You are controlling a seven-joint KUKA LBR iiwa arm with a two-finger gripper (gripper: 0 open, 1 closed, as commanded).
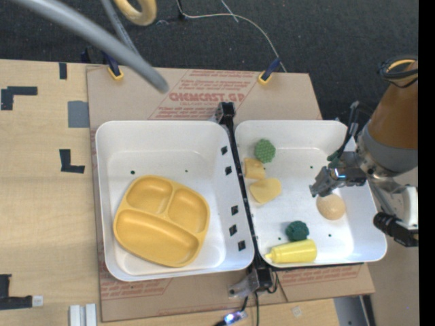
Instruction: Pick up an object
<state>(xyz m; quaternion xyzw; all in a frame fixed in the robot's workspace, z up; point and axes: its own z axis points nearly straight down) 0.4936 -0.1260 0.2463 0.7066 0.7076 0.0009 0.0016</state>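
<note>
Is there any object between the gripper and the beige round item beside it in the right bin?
Nothing visible stands between them. The gripper hovers just above and left of the beige round item in the right bin. The dark green piece and yellow piece lie lower left, out of the way.

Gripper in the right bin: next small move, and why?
Probably drop straight down onto the tan ball. The gripper hangs just above its upper left edge, nothing shows between the fingers, and the green lump and yellow piece lie further off.
</note>
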